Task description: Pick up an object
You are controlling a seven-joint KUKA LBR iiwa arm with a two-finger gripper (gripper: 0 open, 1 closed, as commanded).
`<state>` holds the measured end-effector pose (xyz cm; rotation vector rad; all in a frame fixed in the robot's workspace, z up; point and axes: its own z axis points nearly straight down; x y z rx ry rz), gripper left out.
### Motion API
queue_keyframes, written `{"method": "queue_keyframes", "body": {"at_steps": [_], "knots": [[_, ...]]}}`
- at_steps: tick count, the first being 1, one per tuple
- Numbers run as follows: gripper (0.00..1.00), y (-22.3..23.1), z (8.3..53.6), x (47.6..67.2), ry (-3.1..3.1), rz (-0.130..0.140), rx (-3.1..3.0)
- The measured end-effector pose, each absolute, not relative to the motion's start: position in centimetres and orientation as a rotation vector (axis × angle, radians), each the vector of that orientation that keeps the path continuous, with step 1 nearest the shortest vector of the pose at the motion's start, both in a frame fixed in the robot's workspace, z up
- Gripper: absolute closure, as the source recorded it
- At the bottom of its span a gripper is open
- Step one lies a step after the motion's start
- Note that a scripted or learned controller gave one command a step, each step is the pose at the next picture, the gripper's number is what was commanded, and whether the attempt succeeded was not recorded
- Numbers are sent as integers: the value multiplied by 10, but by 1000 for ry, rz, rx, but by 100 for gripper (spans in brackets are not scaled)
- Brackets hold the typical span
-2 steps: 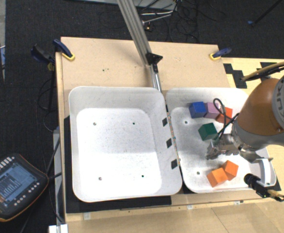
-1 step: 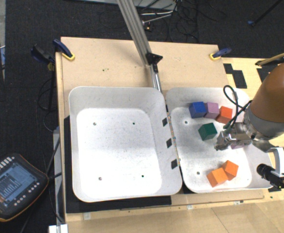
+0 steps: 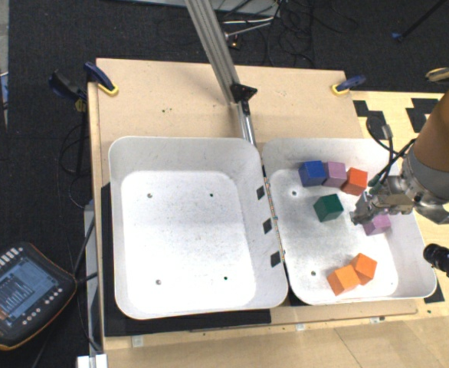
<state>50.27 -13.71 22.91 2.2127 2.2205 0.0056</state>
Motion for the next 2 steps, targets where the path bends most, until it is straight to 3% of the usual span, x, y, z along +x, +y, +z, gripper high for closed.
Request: {"method": "queue_keyframes", "body": {"at_steps": [1,2], "knots": [[100,-137,258,504,2222,3,2214],[100,-93,261,521,2229,3,2212]]}}
